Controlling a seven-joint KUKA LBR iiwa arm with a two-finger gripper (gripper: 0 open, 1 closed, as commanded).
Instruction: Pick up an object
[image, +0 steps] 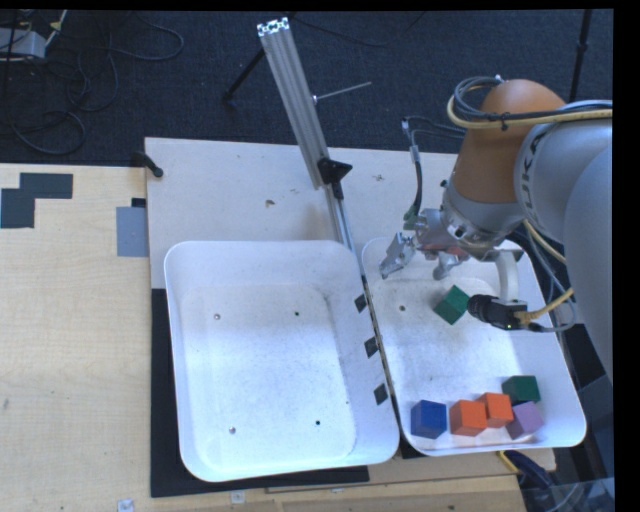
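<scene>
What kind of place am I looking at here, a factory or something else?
Most likely a robotics research lab, not a factory. A grey robot arm reaches over two white bins, toy-like coloured blocks sit in one, and loose cables trail across the dark carpet.

just below and right of the metal-grey gripper (420, 255) lies a dark green block (452, 304). well below it sit a blue cube (429, 418), two orange cubes (468, 417) (497, 407), a lilac block (525, 419) and another dark green cube (521, 388). the right bin (410, 345) under it and the left bin (260, 360) are white with dark specks.
</scene>
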